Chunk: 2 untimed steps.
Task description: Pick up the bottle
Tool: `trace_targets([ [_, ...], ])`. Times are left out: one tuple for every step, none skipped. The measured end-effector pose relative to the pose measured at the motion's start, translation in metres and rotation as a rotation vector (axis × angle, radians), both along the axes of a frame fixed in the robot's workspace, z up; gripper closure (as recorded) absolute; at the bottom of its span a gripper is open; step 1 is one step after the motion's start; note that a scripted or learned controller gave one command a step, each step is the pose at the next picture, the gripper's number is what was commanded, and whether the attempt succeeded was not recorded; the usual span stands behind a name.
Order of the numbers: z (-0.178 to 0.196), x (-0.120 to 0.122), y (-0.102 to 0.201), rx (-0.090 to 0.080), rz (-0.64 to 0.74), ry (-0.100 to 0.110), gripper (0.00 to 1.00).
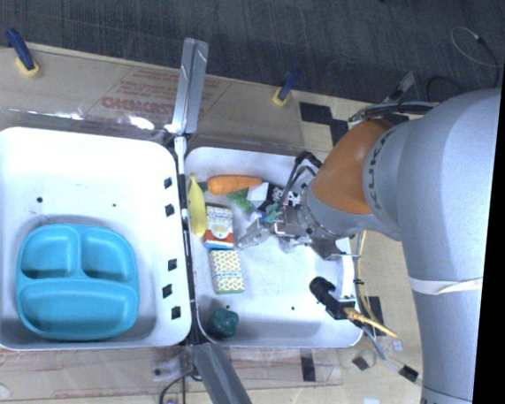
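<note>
Although the arm (430, 205) comes in across the right rim of the right bin (311, 331), its gripper (263, 229) sits low over the middle of that bin, a little toward the far wall. Whether the gripper is apart or together cannot be made out: wrist hardware and clutter mask it. Nothing can be seen held in it.

Contents, all placed against the right bin:
- bottle (223, 321): as best I can tell, the dark green rounded item in the near left corner, close against the near wall. Well apart from the gripper. Upright or lying: cannot tell.
- carrot (234, 185): along the far wall, lying crosswise, left of centre.
- banana (197, 207): by the left wall, far half, running lengthwise.
- small carton (219, 225): just right of the banana, touching or nearly so.
- patterned box (227, 271): near side of the carton, left of centre, flat on the floor.
- green item (266, 209): just on the far side of the gripper, partly hidden; kind unclear.

Left of the right bin, sharing the divider, stands the left bin (79, 153). A blue compartment tray (78, 282) lies flat in its near half.
</note>
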<state>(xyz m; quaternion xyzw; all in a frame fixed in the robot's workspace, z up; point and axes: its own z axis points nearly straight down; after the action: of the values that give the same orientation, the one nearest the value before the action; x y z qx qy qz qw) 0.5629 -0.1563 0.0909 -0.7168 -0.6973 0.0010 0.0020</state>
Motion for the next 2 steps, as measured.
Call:
trace_targets([
  [-0.0032,0.0610,-0.0401,0.014,-0.198,0.024,0.00],
  [0.0032,0.0591,-0.0349,0.021,-0.188,0.040,1.00],
])
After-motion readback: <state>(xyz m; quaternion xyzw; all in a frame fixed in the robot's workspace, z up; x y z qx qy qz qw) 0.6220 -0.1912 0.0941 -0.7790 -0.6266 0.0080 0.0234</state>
